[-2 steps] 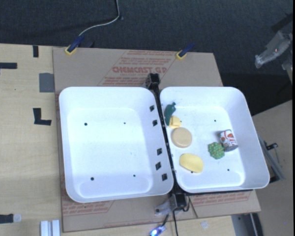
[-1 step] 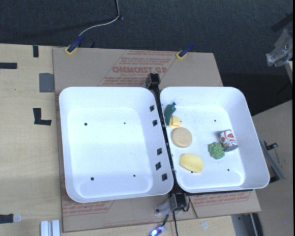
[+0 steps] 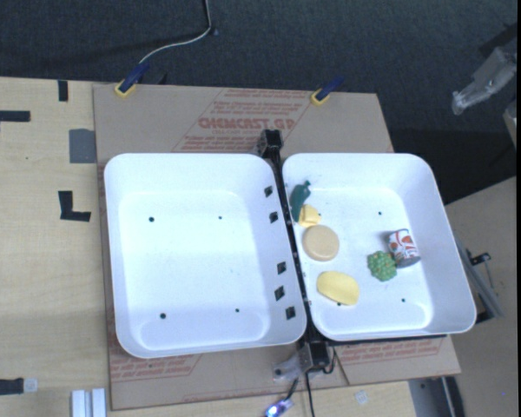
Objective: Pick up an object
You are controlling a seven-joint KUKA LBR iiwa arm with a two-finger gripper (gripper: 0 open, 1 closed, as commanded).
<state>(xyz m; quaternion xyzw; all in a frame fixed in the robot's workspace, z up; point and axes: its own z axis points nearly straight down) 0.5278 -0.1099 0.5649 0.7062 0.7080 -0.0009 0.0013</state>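
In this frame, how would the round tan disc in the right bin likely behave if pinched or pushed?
The round tan disc lies flat and looks low, so fingers may struggle to get under it. Its smooth look suggests that it would slide rather than roll. The yellow lump sits close, so a push could nudge it.

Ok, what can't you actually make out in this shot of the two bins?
- Gripper, camera view: blurred at the top right corner; finger state unreadable.
- Small can, right bin: label too small to read.
- Dark green item by the divider: too small to identify.
- Green piece: touching the can or just beside it, unclear.
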